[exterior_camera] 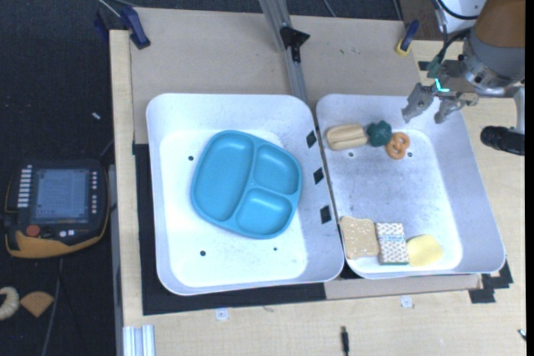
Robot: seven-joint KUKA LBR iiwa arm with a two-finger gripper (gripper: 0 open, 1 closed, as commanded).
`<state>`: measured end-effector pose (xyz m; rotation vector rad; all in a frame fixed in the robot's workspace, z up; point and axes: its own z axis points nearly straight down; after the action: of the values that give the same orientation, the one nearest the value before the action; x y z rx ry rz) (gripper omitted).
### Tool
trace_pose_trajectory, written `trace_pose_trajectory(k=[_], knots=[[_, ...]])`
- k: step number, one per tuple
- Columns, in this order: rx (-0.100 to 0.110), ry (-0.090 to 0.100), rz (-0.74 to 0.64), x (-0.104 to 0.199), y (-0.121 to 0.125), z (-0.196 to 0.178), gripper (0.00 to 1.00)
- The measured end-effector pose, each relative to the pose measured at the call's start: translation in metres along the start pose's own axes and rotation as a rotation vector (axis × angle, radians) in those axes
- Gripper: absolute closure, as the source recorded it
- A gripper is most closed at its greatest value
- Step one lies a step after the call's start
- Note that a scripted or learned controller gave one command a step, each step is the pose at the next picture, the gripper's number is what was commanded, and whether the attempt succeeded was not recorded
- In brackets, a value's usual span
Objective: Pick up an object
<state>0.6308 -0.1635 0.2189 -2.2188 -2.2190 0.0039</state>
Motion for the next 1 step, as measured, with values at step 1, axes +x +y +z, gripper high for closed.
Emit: trace_pose_trajectory(k=[1], knots=[[-0.004,-0.001,-0.001,0.0001,0.0011,-0.0021,0.0]])
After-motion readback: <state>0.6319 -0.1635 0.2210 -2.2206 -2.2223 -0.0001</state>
